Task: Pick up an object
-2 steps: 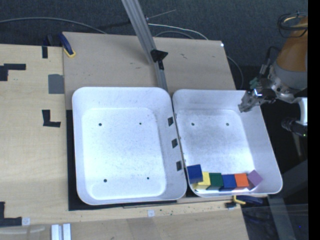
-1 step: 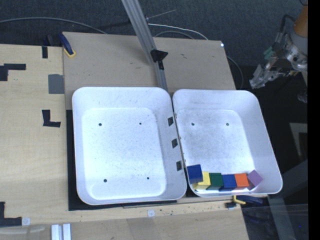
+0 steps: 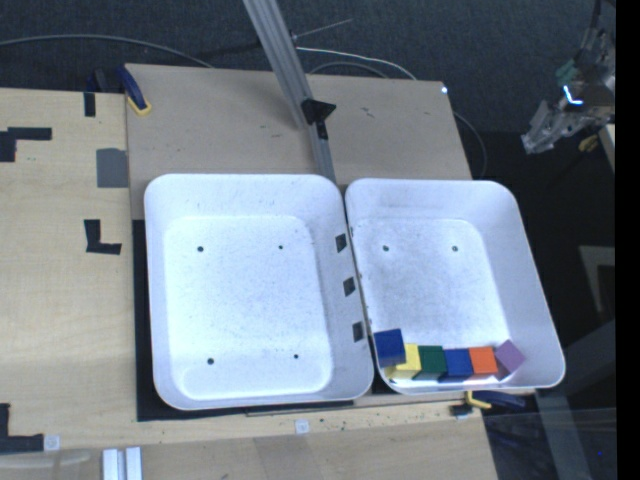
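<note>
Gripper (image 3: 560, 118) parked off-bench, beyond the right bin's (image 3: 520, 268) far corner; jaw state cannot be determined.
6 blocks lie well below-left of the jaws along the bin's near wall: blue (image 3: 388, 345), yellow (image 3: 404, 367), green (image 3: 431, 359), blue, orange (image 3: 483, 360), purple (image 3: 509, 355).

Two white bins (image 3: 250, 193), faintly dark-speckled. Blocks in right bin: blue (image 3: 388, 345), yellow (image 3: 405, 366), green (image 3: 431, 359), blue (image 3: 458, 363), orange (image 3: 483, 360), purple (image 3: 509, 355). Bench (image 3: 60, 268) tan w/ black tape marks.
</note>
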Action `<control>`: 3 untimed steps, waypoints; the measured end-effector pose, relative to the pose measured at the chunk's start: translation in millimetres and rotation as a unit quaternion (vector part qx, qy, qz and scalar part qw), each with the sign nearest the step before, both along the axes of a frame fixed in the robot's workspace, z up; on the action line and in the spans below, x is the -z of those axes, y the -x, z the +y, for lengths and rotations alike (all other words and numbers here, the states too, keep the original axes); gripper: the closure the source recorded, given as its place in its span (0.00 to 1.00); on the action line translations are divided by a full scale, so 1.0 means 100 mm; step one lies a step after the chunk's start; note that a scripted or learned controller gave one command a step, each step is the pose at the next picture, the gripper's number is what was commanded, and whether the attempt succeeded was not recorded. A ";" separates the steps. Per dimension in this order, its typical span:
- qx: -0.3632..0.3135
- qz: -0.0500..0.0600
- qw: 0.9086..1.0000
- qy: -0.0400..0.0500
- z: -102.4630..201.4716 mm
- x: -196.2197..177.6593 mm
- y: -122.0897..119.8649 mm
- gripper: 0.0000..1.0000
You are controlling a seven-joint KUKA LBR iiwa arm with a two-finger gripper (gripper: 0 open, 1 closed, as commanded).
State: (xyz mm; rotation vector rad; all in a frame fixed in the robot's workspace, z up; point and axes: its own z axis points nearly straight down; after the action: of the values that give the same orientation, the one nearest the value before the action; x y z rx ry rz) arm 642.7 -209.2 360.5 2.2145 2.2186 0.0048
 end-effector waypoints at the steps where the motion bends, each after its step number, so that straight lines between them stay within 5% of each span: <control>1: 0.002 0.009 1.000 -0.002 0.00 0.86 0.56 1.00; 3: -0.001 0.004 1.000 -0.001 0.01 0.62 0.52 1.00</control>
State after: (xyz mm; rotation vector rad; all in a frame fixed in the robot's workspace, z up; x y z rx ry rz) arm 590.3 -208.0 298.4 2.2181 2.2247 -0.0020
